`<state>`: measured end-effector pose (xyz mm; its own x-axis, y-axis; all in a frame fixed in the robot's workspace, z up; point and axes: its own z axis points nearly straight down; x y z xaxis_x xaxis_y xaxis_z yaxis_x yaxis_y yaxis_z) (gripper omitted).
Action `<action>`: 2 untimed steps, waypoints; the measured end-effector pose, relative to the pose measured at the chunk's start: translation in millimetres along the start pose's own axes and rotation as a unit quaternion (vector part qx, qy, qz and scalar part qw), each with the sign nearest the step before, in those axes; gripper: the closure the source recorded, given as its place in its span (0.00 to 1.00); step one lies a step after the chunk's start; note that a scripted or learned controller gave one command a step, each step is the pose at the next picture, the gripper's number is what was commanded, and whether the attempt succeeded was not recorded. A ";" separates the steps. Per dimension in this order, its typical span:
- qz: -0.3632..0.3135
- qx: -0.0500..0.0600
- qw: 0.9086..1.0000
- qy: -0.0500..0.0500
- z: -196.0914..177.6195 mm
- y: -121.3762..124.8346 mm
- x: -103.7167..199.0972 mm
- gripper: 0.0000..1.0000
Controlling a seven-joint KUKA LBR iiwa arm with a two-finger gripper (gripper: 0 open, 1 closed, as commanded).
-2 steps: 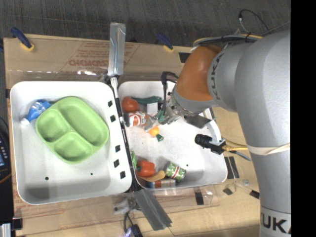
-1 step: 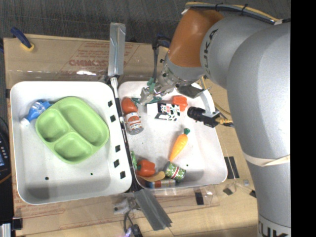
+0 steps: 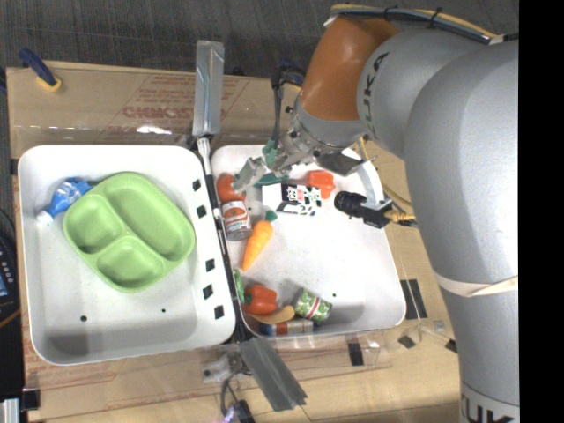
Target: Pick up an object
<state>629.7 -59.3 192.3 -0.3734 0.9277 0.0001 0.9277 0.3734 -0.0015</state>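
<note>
Grey KUKA-lettered arm (image 3: 458, 148), gripper (image 3: 264, 167) over right bin (image 3: 379, 271), opening unclear, carrot (image 3: 256, 242) nearby

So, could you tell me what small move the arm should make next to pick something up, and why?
Probably a short, straight descent. The gripper sits at the upper left of the right bin, just above the red toy beside the small can. Nothing shows between its tips, so lowering onto the red toy seems the nearest chance; the carrot lies farther down.

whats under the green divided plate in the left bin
A blue item pokes out from beneath the green plate at its upper-left edge. Whatever else lies under it is covered.
</note>
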 end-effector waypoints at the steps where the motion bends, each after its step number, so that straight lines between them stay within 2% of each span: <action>1: 0.122 0.003 0.993 0.001 1.9 -28.8 16.1 0.00; 2: 0.144 0.001 0.990 0.000 0.9 14.4 4.3 0.00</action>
<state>641.5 -49.9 191.4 -0.0944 0.9955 -0.0003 0.9955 0.0944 -0.0032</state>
